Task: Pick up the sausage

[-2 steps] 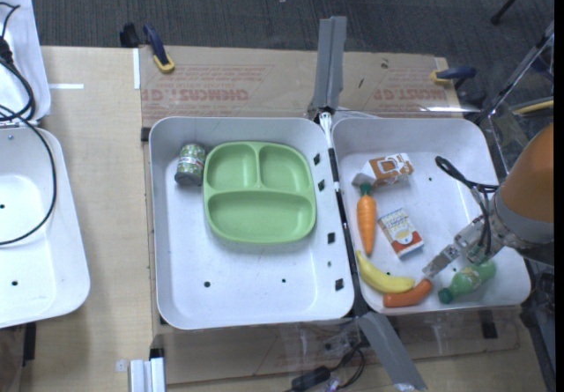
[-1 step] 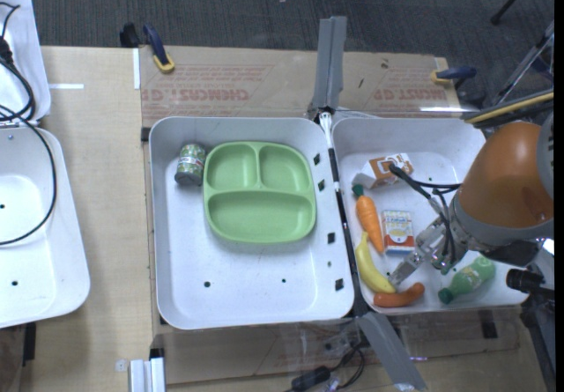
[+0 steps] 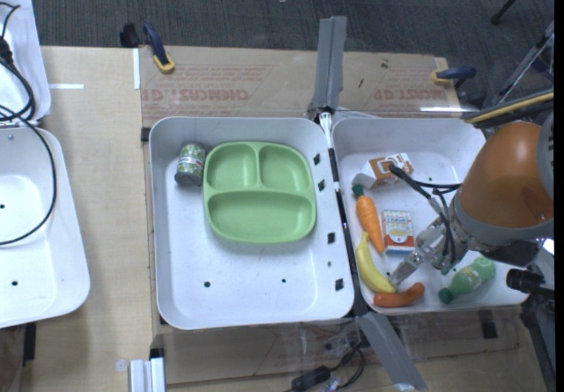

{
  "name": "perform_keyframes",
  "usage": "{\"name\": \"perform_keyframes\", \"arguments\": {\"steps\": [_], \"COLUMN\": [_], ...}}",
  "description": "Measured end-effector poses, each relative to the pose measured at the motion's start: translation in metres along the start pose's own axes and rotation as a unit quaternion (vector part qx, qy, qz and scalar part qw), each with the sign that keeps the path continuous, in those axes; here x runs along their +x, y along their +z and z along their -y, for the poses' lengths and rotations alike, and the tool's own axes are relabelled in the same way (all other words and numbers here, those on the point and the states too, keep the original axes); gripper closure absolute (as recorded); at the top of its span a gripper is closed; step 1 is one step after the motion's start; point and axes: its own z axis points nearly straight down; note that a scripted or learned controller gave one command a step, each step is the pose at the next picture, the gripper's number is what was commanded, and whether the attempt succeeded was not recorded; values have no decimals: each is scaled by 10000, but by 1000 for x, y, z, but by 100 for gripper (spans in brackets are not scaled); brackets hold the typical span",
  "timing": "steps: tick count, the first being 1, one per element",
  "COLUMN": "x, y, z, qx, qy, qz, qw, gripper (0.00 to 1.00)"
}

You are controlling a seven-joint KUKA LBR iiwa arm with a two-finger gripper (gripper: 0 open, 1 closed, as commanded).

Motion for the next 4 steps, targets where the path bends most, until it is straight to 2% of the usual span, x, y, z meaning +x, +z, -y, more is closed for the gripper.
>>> {"name": "perform_keyframes", "arguments": {"steps": [1,2,3,4], "x": [-37,-9,-4,-4], "y": [0,-166,-2,-10], "z": [35,7,4,3], "qx": [-3,-3,-2,-4], "qy": [490,47,-370,-357], "qz": [11,19,5,4], "qw": [9988,10000,9993,9994], "gripper": [0,0,0,100]}}
